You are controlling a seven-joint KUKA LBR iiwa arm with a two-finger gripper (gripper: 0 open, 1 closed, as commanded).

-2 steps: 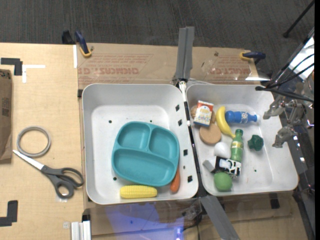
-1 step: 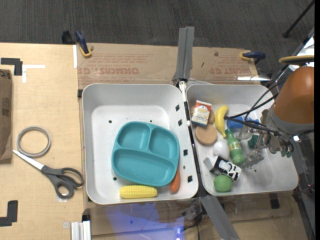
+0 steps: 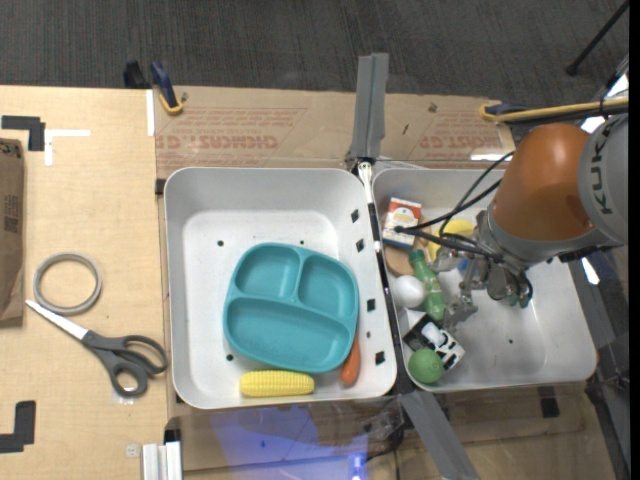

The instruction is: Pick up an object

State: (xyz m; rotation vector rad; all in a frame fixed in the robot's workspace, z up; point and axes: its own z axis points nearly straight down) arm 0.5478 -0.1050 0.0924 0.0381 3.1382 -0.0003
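While the gripper (image 3: 466, 303) is hovering in the right bin (image 3: 545, 363), its grip state unreadable, the objects are crowding the bin's left wall, so a descent is risking a glancing miss off the white egg (image 3: 408, 290)

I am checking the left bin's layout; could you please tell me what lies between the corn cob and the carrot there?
In the camera view, nothing lies between them: the corn cob and the carrot are separated by bare floor of the left bin, just below the teal divided plate.
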